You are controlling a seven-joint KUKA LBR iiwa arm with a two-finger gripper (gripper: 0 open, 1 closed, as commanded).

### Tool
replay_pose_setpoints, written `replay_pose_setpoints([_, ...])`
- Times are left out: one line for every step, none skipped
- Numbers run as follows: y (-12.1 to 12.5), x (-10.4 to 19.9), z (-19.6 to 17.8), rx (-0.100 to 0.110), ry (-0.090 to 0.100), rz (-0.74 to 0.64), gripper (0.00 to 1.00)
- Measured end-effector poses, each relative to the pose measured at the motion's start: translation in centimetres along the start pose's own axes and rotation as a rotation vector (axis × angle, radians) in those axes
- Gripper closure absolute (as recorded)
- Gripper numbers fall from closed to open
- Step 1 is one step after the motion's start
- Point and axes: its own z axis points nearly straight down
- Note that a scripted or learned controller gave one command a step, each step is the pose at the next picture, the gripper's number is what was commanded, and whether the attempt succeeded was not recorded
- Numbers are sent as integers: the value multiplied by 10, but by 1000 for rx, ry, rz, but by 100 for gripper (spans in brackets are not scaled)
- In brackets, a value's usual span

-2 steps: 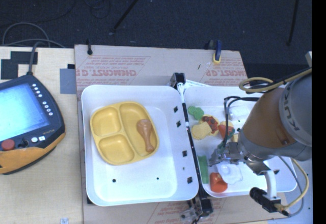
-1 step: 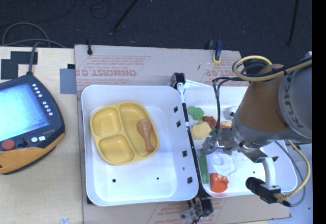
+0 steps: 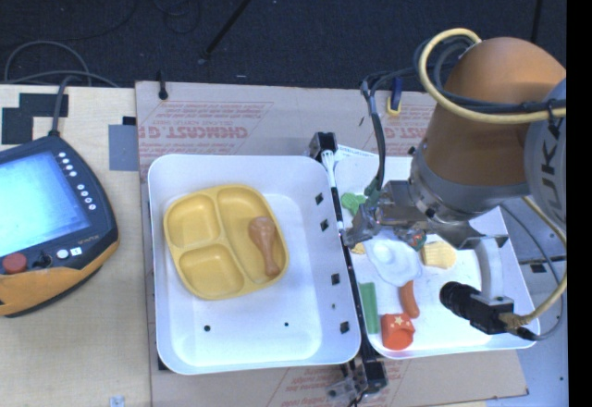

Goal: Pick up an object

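Note:
My gripper (image 3: pixel 368 222) hangs low over the left part of the right bin (image 3: pixel 481 340), under the bulky orange-banded wrist. Just below it lies a white lumpy object (image 3: pixel 392 259), with a yellow corn-like piece (image 3: pixel 439 255) to its right. Toward the front of that bin lie a green stick (image 3: pixel 369 307), an orange carrot-like piece (image 3: pixel 408 300) and a red piece (image 3: pixel 398 332). A green item (image 3: pixel 352 203) peeks out beside the gripper on its left. The arm hides the rest of the bin.
The left bin (image 3: pixel 185 322) holds a yellow divided plate (image 3: pixel 199 225) with a brown drumstick (image 3: pixel 265 242) in its right compartment. A teach pendant (image 3: pixel 46 211) lies on the bench at the far left. A divider (image 3: pixel 335 239) separates the bins.

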Motion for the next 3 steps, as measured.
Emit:
replay_pose_setpoints([0,22,-93,2,-3,5,100])
replay_pose_setpoints([-1,54,-54,17,-6,5,100])
replay_pose_setpoints([-5,22,70,27,-9,12,100])
